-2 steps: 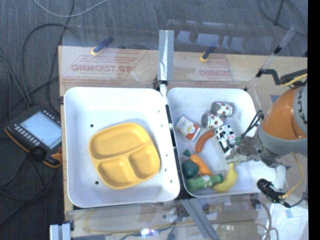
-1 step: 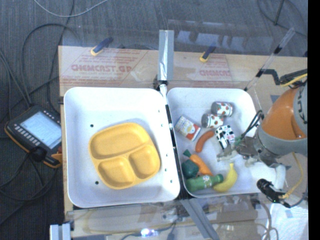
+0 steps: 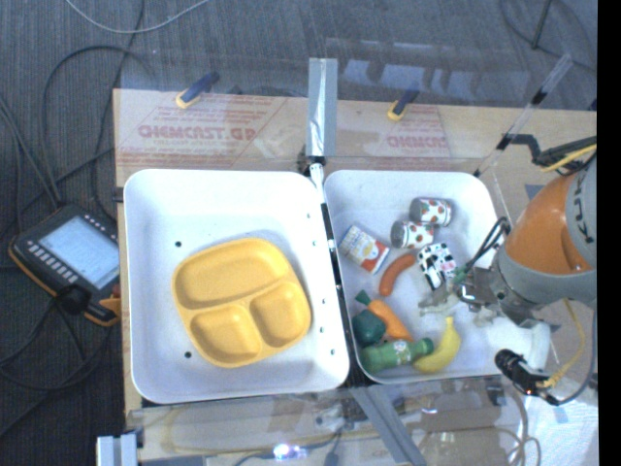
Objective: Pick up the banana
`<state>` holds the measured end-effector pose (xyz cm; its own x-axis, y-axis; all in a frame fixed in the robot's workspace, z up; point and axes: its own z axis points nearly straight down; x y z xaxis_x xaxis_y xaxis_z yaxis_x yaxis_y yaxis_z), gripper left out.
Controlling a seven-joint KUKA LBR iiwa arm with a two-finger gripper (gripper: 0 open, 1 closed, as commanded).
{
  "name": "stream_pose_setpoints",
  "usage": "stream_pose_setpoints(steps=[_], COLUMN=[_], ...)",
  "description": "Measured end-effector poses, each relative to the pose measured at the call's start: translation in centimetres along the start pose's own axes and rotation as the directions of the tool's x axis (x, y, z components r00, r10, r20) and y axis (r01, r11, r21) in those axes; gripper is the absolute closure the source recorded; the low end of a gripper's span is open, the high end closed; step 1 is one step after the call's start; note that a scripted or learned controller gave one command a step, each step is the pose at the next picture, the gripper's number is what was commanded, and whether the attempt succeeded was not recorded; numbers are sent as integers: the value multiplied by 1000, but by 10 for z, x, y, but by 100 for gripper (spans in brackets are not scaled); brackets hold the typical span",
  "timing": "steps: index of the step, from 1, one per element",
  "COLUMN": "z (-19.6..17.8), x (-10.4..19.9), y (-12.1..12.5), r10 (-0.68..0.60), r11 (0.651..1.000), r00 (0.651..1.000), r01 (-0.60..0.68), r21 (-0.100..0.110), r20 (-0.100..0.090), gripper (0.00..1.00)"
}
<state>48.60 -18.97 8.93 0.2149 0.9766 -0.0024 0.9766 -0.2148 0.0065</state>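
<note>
Here, banana (image 3: 441, 348) lies at the lower right of the frame, in the right bin (image 3: 480, 190) near its front wall, touching a green bottle (image 3: 390, 354). Gripper (image 3: 448, 297) hangs just above it beside a black-and-white toy (image 3: 436, 261); finger spread cannot be made out. Yellow tray (image 3: 243, 301) sits in the left bin (image 3: 146, 289).

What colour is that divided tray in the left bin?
Yellow: the divided tray shows plainly in the camera view, lying in the left white bin.
</note>
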Motion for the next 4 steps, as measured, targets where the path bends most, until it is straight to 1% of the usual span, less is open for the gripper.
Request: stream_pose_setpoints(steps=[1,2,3,4], z=[-10,-10,0,-10], x=[0,0,4,5], y=[1,1,-1,0], r10=[-1,-1,54,54], r11=[1000,1000,999,999], r00=[1000,1000,999,999], r01=[1,1,-54,-54], r21=[-3,-3,-5,-5], r20=[1,1,1,1], gripper=[100,0,0,100])
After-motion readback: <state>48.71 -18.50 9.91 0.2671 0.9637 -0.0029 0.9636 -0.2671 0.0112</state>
